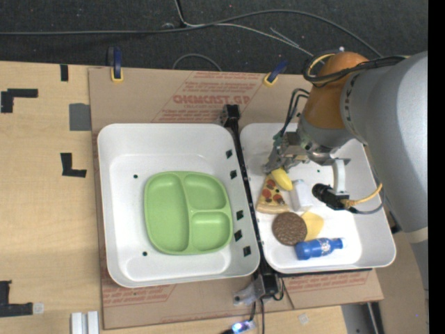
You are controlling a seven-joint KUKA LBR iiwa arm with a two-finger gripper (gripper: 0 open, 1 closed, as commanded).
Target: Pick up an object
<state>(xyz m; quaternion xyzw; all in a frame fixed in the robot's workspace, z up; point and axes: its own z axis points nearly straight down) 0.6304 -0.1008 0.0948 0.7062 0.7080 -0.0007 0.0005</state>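
The end effector (279,164) hangs low just above the yellow banana (281,180), beside the pizza slice (270,197), apparently lining up a grasp; its opening I cannot tell.

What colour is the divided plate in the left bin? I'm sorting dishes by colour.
Light green, all over; the camera view shows the divided plate clearly.

green divided plate (188,212) in left bin (115,145).

Tool (277,164) hangs low over banana (281,180) in right bin (372,245).
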